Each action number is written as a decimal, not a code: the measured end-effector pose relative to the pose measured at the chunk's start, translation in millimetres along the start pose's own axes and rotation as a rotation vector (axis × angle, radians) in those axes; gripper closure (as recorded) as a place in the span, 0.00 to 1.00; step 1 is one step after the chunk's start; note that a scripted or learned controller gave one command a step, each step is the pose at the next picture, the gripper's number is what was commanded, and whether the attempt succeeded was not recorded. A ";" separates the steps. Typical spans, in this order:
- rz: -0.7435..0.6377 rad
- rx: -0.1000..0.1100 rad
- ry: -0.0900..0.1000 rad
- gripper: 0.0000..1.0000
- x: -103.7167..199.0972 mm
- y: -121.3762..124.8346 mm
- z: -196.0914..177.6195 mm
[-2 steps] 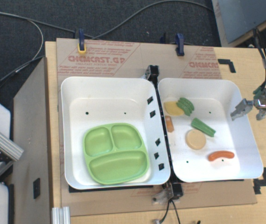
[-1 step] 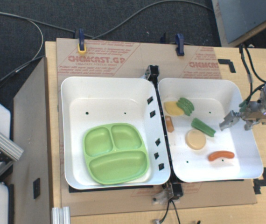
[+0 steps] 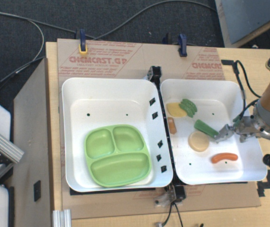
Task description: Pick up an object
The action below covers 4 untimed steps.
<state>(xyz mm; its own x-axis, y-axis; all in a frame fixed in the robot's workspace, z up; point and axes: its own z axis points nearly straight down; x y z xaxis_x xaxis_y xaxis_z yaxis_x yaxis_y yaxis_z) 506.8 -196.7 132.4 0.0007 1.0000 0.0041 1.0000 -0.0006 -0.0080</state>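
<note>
The right bin point(image 3: 229, 171) holds several toy foods. A yellow piece point(image 3: 175, 109) and a dark green leafy piece point(image 3: 189, 107) lie at its back left. A green stick-shaped piece point(image 3: 205, 128) lies near the middle, above a tan round piece point(image 3: 198, 142). A red sausage point(image 3: 224, 158) lies toward the front right, and a small orange piece point(image 3: 172, 125) rests against the left wall. My gripper point(image 3: 226, 130) reaches in from the right, low over the bin, at the right end of the green stick. I see nothing lifted.
The left bin point(image 3: 73, 126) holds a light green divided plate point(image 3: 118, 154). The bins sit on a cardboard sheet point(image 3: 125, 56) held by two clamps point(image 3: 82, 40) at the back. Cables point(image 3: 241, 79) run along the right bin's far right corner.
</note>
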 end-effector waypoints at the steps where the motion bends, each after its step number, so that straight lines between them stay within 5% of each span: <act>1: 0.000 -0.003 -0.001 0.00 0.5 -0.2 50.2; 2: 0.000 -0.009 -0.002 1.00 0.4 1.3 36.5; 4: -0.002 -0.012 -0.006 1.00 5.1 -16.6 -65.2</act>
<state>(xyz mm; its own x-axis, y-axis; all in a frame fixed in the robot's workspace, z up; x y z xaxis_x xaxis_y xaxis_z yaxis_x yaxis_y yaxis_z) 490.8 -191.9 197.8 -0.0012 1.0000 -0.0014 1.0000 0.0012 0.0045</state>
